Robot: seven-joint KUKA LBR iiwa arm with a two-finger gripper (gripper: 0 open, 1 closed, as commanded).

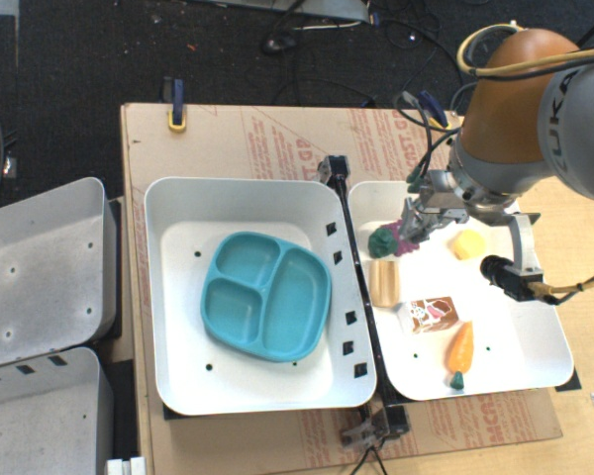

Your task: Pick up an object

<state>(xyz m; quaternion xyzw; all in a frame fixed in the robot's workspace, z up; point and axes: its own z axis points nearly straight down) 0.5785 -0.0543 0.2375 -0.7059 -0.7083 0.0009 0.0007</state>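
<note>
Reaching into the right bin (535,364) above a small green and purple toy (388,240).
Gripper (413,228) grip state unreadable; judged best lowered squarely, clear of the tan block (383,283).

A robotics lab: a grey and orange industrial arm (520,107) reaches over two shallow white plastic bins (168,265) on a cardboard-covered tabletop (267,137), with loose black cables (307,33) trailing across dark carpet.

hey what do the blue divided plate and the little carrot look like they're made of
Blue divided plate: likely moulded plastic, with an even turquoise colour, rounded compartment ridges and a soft satin sheen.
Carrot: probably a plastic or rubber toy, smooth uniform orange with a green tip; too small to tell which.
</note>
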